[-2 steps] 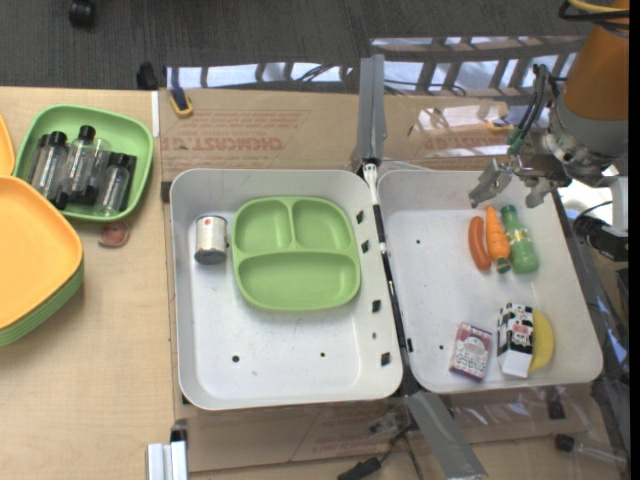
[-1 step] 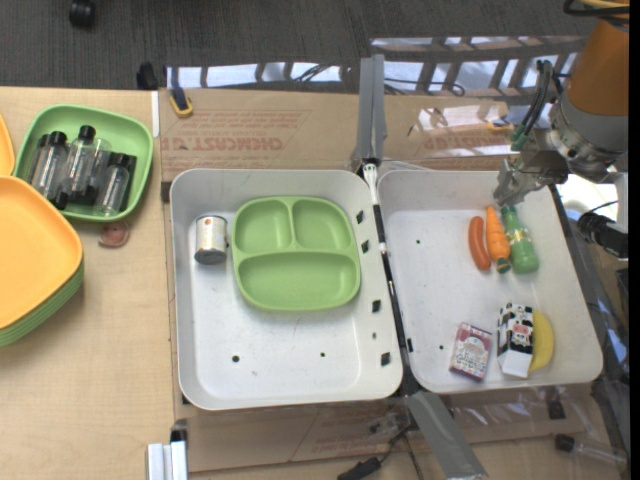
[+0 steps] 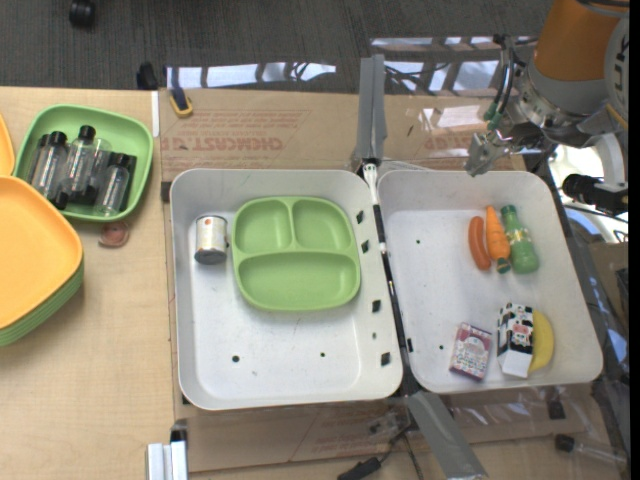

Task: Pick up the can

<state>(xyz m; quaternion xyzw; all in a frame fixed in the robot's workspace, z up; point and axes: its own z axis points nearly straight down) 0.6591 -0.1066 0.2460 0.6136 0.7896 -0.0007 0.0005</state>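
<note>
The can (image 3: 210, 239) lies on its side in the left bin (image 3: 200, 368), just beside the left edge of the green divided plate (image 3: 297, 253). The jaws (image 3: 487, 152) hang over the right bin's (image 3: 430, 268) far rim, well apart from it; whether they are apart or together cannot be told. Below them lie a carrot (image 3: 480, 242) and a green bottle (image 3: 520, 243); nearer sit a small carton (image 3: 516, 336), a banana (image 3: 543, 342) and a pink packet (image 3: 470, 351).

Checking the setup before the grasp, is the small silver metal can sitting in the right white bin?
No, the small silver metal can lies in the left white bin.
</note>
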